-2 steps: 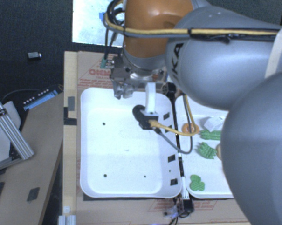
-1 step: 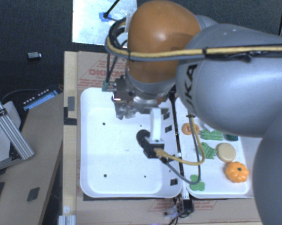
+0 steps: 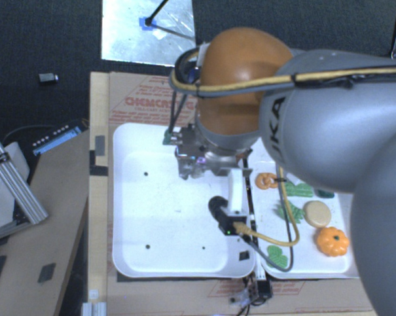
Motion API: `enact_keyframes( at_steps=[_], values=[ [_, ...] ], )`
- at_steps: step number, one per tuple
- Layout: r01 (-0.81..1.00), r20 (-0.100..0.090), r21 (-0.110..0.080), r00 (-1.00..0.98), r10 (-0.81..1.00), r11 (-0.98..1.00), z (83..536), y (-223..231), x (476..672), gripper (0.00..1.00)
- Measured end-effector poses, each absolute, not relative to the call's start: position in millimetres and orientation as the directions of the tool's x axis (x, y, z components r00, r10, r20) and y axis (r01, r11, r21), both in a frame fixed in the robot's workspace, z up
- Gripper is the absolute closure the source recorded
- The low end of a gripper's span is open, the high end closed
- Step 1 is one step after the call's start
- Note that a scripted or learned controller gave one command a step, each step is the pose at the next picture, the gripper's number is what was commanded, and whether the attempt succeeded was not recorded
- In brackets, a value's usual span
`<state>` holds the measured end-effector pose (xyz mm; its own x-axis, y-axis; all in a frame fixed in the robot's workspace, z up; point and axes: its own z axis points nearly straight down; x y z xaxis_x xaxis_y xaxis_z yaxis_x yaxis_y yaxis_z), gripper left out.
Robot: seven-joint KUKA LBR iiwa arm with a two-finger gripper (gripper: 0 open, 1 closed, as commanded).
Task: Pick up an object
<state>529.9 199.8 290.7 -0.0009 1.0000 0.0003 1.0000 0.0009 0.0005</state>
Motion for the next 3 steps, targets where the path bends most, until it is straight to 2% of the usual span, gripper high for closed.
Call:
enact_keyframes(
  at_steps=[1, 2, 3],
  values=[
    [1.000, 0.000, -0.002, -0.004, 1.000, 0.004, 295, 223, 486.5, 1.00],
    [1.000, 0.002, 0.002, -0.006, 1.000, 0.006, 339, 235, 486.6, 1.00],
    [1.000, 0.001, 0.000, -0.006, 1.000, 0.006, 360, 234, 486.4, 1.00]
  ],
)
